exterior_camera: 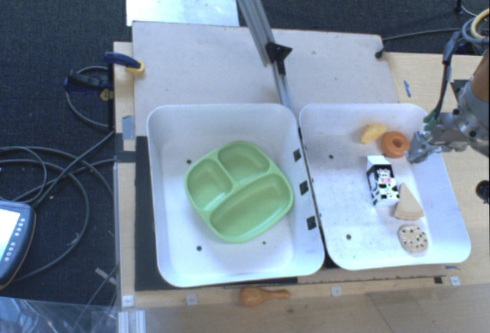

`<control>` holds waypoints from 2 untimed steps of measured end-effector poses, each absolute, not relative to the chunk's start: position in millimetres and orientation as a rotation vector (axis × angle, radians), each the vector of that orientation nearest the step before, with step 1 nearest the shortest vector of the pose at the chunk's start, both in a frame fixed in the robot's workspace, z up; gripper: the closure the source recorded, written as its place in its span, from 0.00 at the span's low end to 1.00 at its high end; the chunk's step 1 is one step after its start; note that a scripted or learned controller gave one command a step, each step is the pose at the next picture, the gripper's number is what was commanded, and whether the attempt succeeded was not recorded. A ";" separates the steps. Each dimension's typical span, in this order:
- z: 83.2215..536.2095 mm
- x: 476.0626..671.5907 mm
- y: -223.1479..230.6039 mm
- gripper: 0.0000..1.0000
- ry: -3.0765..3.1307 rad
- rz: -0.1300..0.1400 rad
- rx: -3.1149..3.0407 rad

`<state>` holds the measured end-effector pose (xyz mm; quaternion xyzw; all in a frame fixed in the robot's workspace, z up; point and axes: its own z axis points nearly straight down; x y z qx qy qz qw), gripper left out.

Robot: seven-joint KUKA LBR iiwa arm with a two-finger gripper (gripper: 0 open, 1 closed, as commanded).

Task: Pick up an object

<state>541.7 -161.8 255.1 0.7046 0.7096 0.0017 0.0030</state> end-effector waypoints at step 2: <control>231.7 565.9 -58.4 1.00 2.233 0.003 2.210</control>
